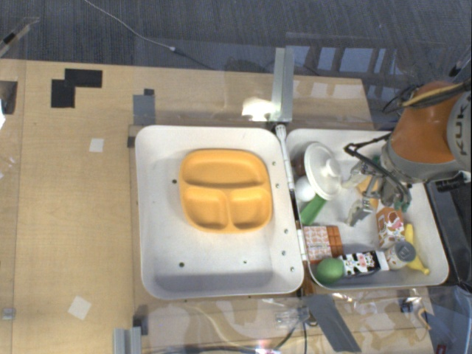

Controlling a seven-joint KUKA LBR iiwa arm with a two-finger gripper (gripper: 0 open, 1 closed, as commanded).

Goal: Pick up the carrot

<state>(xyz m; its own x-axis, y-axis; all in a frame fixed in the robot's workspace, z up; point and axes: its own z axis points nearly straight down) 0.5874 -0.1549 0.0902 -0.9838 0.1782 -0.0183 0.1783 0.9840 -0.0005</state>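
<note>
Camera view: gripper (366, 198) low over right bin (435, 271); finger state cannot be told. Carrot cannot be identified among the clutter. Yellow tray (224, 189) sits in left bin (158, 220).

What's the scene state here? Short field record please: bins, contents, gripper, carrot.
left bin: holds a yellow divided tray
right bin: cluttered; white cup on its side, green lime, black-and-white carton, banana, checkered box
arm: reaching in from the right, over the right bin
gripper: low among the items in the right bin
carrot: cannot pick it out in the clutter
grasp: nothing seen between the fingers
</note>
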